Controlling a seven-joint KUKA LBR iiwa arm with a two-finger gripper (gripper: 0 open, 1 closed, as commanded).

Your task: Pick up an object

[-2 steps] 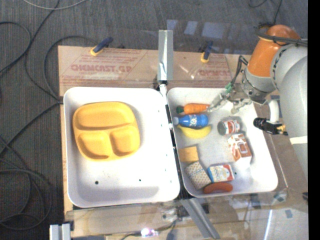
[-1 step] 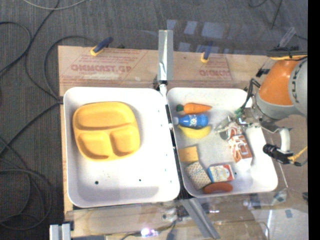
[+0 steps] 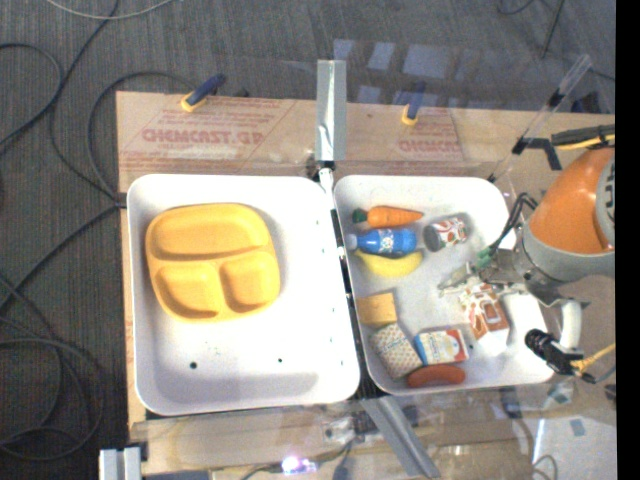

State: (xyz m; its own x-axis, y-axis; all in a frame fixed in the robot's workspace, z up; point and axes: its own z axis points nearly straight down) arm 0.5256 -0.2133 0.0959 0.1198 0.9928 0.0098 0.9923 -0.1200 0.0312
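Observation:
The right bin (image 3: 500, 193) holds several small items. A carrot (image 3: 395, 215), a blue bottle (image 3: 385, 240) and a banana (image 3: 392, 263) lie at its back left, with a small can (image 3: 447, 233) beside them. Nearer the front are a tan sponge (image 3: 376, 309), a mesh pouch (image 3: 396, 349), a small carton (image 3: 441, 346) and a red sausage (image 3: 436, 375). A red and white packet (image 3: 487, 313) lies at the right. My gripper (image 3: 462, 280) hangs low over the bin's right half, just above and left of that packet and below the can. I see nothing held in it.
The left bin (image 3: 300, 358) holds a yellow compartment tray (image 3: 213, 259) in its back left part. The arm's orange band (image 3: 572, 218) and grey wrist overhang the right bin's right wall. Clamps and cables sit behind the bins.

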